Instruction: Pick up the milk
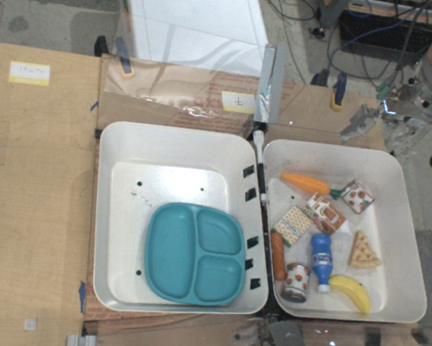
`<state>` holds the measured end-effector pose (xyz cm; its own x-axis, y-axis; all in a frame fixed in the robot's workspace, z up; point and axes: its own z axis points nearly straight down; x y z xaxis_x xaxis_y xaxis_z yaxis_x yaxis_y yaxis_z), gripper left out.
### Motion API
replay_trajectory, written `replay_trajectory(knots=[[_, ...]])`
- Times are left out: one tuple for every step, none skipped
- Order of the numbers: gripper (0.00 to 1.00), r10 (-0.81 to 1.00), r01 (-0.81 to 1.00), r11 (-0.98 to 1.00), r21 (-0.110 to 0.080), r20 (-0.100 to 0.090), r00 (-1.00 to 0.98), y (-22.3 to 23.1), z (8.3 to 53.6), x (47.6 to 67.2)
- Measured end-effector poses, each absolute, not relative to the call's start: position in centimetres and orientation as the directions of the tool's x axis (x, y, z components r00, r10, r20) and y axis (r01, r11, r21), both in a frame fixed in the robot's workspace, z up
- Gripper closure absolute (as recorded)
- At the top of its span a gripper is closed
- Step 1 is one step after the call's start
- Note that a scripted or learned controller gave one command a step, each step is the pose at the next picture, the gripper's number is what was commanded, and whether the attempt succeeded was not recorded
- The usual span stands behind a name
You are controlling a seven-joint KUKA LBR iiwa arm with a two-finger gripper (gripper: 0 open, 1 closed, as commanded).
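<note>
A wooden worktop (30,187) is seen from above, bearing two shallow white bins side by side, with cables and a white box behind. The left bin (118,158) holds a teal divided plate (194,254). In the right bin (402,226) the milk (320,258), a small blue and white bottle, lies on its side between a can (295,282) and a banana (351,292). It is judged to be a light, stiff plastic toy with a smooth, rounded body that may roll or slip; a hold across the middle of the body is advised, though neighbours crowd it closely. The tool (383,121) hangs above the far edge of the right bin, well apart from the milk; nothing is held, and how far it is open cannot be told.
</note>
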<state>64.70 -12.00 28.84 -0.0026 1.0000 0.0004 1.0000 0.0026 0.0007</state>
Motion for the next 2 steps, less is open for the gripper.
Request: replay_trajectory(knots=[[0.00, 0.975, 0.975, -0.221, 0.000, 0.000, 0.221, -10.4, 9.7, 60.4], [1.00, 0.973, 0.973, -0.230, 0.003, 0.001, 0.230, -10.8, 10.7, 60.4]])
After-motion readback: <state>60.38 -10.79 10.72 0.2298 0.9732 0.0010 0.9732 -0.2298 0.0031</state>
